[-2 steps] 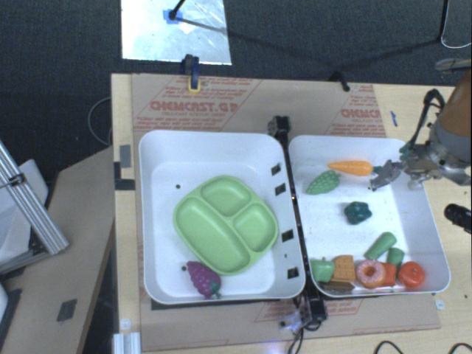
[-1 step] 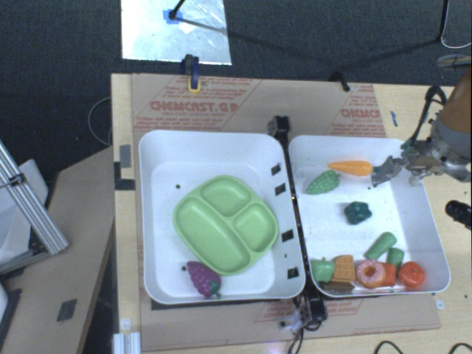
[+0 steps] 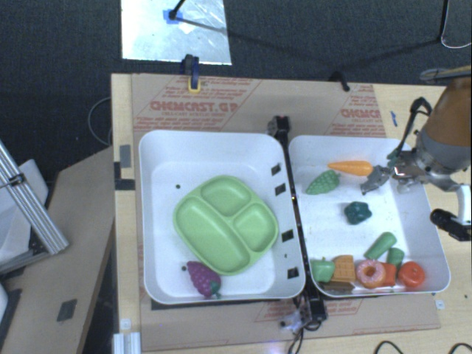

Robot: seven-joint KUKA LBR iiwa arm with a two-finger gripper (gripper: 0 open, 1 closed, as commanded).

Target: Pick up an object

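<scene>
Start at the near edge of your view: in the left bin [image 3: 155,161] a purple bunch of toy grapes [image 3: 203,278] lies at the front wall, just beside the near rim of the green divided plate [image 3: 226,224], which sits tilted in the middle of that bin. Across the divider, along the front wall of the right bin [image 3: 435,249], you see a row of toy food packed close together: a green piece [image 3: 321,270] at the left, then an orange-brown block [image 3: 343,267], a pink sprinkled donut [image 3: 369,273], and a red tomato [image 3: 411,273] at the right end. Just behind that row a green pepper-like piece [image 3: 380,245] lies slanted, with a smaller green piece [image 3: 396,256] beside it. Farther back, a dark green broccoli-like lump [image 3: 358,212] sits alone in the middle of the bin. Beyond it, a light green leafy piece [image 3: 322,183] lies near the divider, and an orange carrot [image 3: 350,168] lies just behind it. The gripper [image 3: 375,181] hangs low just right of the carrot's tip, its fingers spread slightly apart with nothing between them, and the arm [image 3: 446,131] reaches in from the right over the bin's far corner.
</scene>
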